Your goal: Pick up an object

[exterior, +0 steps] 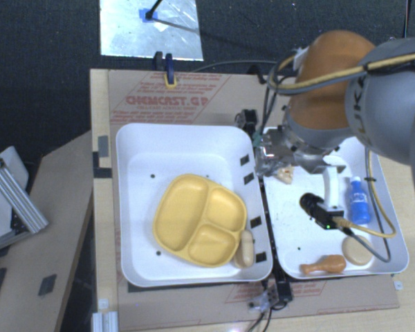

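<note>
My gripper (271, 159) hangs over the near-left part of the right bin (294, 244), close to the wall between the two bins. A small beige lump (285, 176) lies right beside the gripper's lower end; whether it is held cannot be told. Further right in that bin a blue bottle (358, 200) lies next to a white tube-like piece (331, 185). A brown drumstick-shaped toy (323, 263) and a pale oval object (357, 252) rest near the bin's front edge. The grey arm with its orange band hides the back of the right bin.
The left bin (142, 158) holds a yellow divided plate (199, 218) with a beige bread-like piece (245, 248) against its right side. Clips sit along the wall between the bins. A foil sheet (151, 18) lies beyond the bench.
</note>
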